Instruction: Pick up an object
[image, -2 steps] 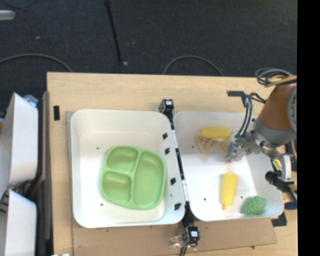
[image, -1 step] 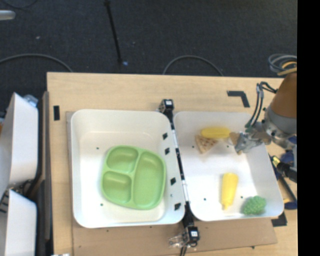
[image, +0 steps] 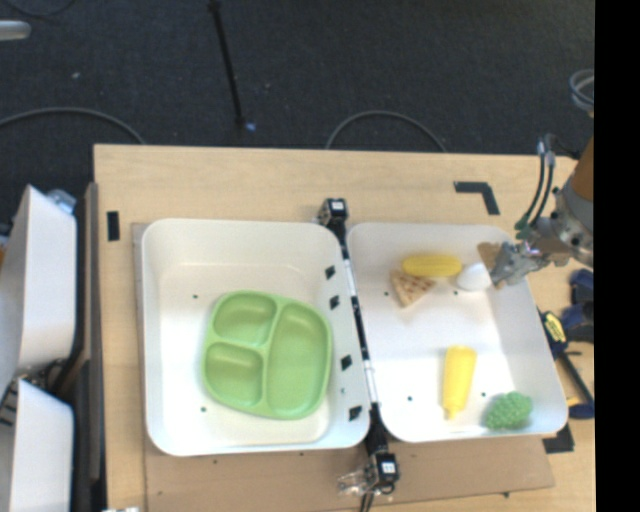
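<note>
Arm (image: 578, 185) cut off at 3 o'clock edge, only wrist end visible. Gripper (image: 508, 262) blurred and small; finger state unreadable. White object (image: 471, 278) just at 9 o'clock of gripper too small to identify; contact with gripper not resolvable. Tan wedge (image: 411, 289) partly tucked under yellow item (image: 432, 266) at its 1 o'clock, overlap edge unclear. Blue and yellow clutter (image: 570, 325) at 3 o'clock of right bin (image: 500, 330) cropped, unidentifiable. White boxes (image: 40, 290) at 9 o'clock cropped by frame edge.
</note>
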